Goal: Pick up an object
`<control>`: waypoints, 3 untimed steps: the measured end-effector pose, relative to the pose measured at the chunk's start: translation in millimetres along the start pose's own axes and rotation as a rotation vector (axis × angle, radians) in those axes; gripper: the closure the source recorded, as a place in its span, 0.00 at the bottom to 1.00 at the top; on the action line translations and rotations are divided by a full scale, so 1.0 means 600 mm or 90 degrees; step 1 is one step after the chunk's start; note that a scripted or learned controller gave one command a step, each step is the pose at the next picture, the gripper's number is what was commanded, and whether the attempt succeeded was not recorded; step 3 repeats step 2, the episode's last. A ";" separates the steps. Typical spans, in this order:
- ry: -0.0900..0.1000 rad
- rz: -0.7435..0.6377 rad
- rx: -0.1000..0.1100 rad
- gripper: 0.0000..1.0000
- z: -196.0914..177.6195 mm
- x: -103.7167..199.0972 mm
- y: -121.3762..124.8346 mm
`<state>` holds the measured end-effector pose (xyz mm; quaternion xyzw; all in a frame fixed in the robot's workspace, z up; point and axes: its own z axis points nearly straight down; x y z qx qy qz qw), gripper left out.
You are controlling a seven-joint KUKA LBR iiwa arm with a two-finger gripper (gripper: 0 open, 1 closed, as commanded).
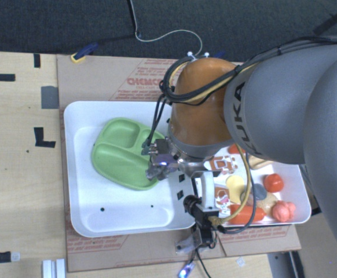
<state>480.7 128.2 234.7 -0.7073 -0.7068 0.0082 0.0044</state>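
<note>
Wooden bench [18,172] with black marks, dark cloth [58,10] behind, cardboard sheet [139,77] under two white bins, green tray [119,152] in left bin [76,155], gripper [160,165] at tray's right edge, finger state unclear, small toys [273,197] in right bin [299,181].

Two white bins are seen: the left bin [79,155] and the right bin [301,184]. A light green plate [119,149] is seen in the left one. Red, yellow and pink toys [267,198] are seen in the right one. The arm [284,103] is coloured grey, with an orange band [200,106]. The bench [18,172] is pale wood colour with black marks.
</note>
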 end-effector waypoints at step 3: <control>0.002 0.005 -0.020 1.00 -0.232 -0.165 0.025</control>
